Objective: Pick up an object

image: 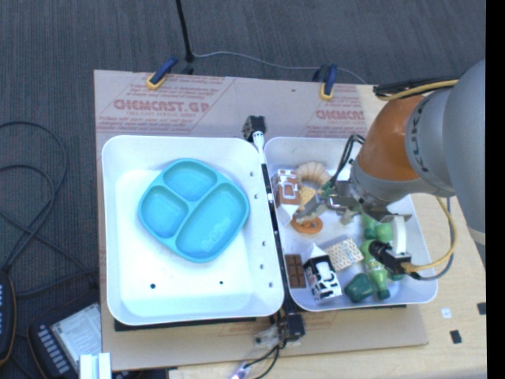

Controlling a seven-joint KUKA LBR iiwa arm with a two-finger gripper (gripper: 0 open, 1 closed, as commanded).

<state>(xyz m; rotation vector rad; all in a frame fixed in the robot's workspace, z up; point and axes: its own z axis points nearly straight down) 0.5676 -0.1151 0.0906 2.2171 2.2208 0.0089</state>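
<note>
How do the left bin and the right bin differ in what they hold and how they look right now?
The left bin holds one thing, a blue divided plate; the right bin holds a crowded pile of small items, among them a chocolate bar and green toys. Most of the left bin's floor is bare white, while little of the right bin's floor shows. The arm hangs over the right bin, not the left. Both are shallow, white and sit side by side.

From my feed I can read red print on the brown board (237, 101) lying under both bins: "CHEMCAST GP" at the upper left, tilted a little. The same red lettering starts again at the upper right, but the arm cuts it off. A small black-and-white box (322, 278) carries markings too small to read.
</note>
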